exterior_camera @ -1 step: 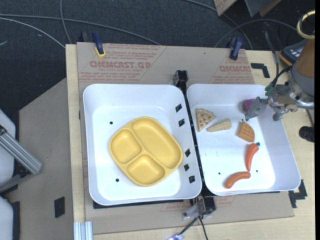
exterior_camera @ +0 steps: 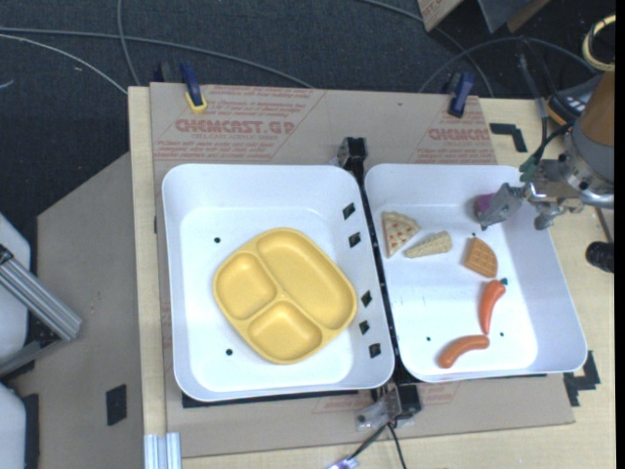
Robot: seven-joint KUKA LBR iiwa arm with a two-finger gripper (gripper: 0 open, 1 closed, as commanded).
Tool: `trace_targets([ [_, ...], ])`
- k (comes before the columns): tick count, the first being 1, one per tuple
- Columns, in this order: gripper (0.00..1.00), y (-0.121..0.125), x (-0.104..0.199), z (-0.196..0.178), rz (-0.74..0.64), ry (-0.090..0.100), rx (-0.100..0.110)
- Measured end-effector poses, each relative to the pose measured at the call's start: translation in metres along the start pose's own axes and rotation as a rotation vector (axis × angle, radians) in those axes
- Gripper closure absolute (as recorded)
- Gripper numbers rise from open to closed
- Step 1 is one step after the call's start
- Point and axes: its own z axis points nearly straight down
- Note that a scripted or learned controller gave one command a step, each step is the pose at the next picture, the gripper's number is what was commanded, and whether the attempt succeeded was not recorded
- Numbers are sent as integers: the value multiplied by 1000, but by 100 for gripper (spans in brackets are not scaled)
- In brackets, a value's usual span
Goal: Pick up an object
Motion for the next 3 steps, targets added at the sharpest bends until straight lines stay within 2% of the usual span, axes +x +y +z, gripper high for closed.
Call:
trace_targets([
  [1, 0, 2, -5, 61, 1, 1, 5],
  [2, 0, 4, -5, 103, 0, 1, 4],
  [3, 0, 6, -6, 150, 0, -5, -5],
])
